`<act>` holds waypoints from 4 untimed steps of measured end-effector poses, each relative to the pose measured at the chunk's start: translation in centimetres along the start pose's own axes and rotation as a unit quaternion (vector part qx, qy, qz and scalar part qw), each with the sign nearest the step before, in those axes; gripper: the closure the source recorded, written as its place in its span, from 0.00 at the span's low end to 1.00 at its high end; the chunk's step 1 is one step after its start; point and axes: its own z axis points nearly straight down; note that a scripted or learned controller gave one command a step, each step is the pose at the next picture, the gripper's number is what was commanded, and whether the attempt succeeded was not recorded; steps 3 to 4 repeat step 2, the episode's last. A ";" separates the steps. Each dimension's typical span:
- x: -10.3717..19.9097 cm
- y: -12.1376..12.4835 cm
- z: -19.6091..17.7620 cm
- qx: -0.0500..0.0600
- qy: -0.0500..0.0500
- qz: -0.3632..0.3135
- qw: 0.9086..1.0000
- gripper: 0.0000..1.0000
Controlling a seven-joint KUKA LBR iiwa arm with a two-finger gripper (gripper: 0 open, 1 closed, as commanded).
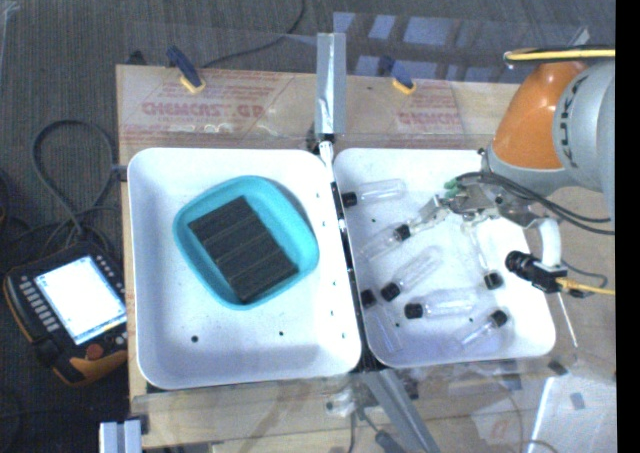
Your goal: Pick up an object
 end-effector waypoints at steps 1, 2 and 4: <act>-4.2 5.4 -8.4 -0.001 -0.001 -0.026 1.000 0.00; 3.0 1.6 -1.7 0.000 0.001 -0.091 0.996 0.00; 3.0 1.6 -1.7 0.000 0.001 -0.091 0.996 0.00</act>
